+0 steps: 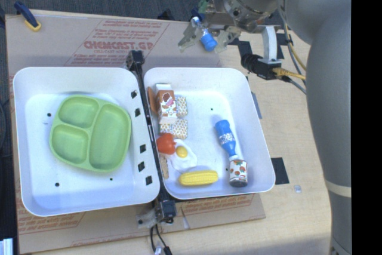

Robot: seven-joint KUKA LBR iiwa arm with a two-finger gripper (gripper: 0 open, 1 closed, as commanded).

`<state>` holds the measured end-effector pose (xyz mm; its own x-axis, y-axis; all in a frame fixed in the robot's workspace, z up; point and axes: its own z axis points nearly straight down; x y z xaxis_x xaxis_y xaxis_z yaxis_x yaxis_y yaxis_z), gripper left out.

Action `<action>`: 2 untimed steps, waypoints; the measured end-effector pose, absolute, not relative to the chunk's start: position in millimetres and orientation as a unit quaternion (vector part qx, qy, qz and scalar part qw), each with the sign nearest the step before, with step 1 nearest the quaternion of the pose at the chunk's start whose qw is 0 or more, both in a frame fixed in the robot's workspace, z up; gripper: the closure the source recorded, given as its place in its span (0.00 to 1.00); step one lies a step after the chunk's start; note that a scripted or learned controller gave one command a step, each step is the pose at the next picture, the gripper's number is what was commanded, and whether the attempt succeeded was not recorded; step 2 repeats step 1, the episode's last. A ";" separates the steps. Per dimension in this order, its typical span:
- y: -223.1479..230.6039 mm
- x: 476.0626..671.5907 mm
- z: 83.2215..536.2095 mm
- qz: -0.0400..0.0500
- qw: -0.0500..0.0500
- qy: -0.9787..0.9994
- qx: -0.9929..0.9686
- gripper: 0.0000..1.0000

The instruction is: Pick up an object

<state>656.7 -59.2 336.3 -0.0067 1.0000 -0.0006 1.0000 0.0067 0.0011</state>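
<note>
Pincer [207,39] is raised above the right white bin's [253,106] far edge, clenched on a small blue cylindrical object [208,42], lifted clear so nothing below is dragged. Blue plastic bottle [225,137] and yellow toy corn [199,178] are left lying in that bin.

From my station I read both white bins [200,77] as smooth, slightly glossy plastic. The green divided plate [91,134] looks like matt moulded plastic, and the blue bottle [225,137] and yellow corn [199,177] shine like toy plastic. Under the bins lies printed brown cardboard [119,42], dull and papery. The arm's grey shell [325,68] looks satin smooth.
</note>
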 end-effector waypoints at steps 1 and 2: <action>-94.6 592.6 286.5 -0.002 -0.001 0.709 0.705 0.00; -94.6 592.6 286.5 -0.002 -0.001 0.709 0.705 0.00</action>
